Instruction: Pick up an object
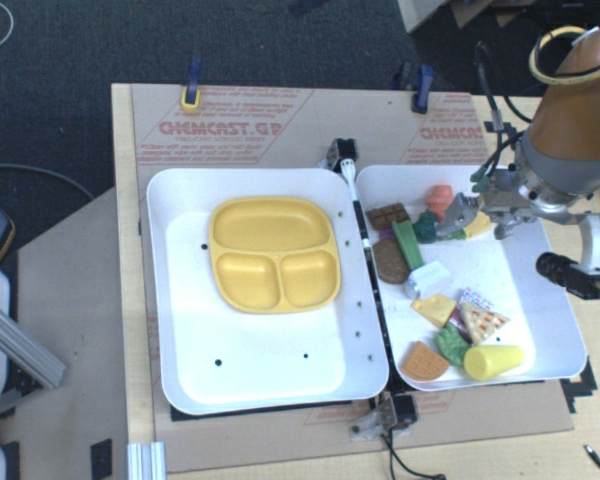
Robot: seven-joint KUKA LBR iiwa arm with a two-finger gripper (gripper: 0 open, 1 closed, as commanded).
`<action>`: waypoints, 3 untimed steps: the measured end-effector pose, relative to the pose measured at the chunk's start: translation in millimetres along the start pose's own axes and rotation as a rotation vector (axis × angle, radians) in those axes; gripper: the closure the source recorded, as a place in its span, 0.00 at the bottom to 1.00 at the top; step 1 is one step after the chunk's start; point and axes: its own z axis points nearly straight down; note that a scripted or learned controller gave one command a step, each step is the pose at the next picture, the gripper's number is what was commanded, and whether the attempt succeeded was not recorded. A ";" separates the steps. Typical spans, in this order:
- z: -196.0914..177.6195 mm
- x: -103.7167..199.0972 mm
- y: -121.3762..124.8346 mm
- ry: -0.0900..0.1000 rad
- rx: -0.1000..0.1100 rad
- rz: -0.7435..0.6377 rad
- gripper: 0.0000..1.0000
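- We see the toy foods crowded in the right bin (570,338): an orange piece (439,198) near the far rim, a green bar (407,245), a brown cookie (390,261), and a yellow cylinder (493,360) by the near rim.
- The gripper (467,215) hangs over the far cluster; we cannot tell whether its jaws are open or closed.
- Bare floor shows along the bin's right side.
- The left bin (180,348) holds a yellow divided plate (275,252), with open white floor nearer us.
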 end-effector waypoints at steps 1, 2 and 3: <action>-8.1 0.2 2.8 -0.002 -0.015 -0.003 0.00; 55.9 0.0 3.6 -0.001 -0.008 -0.002 0.00; 113.2 -2.7 12.0 0.001 -0.015 -0.001 0.00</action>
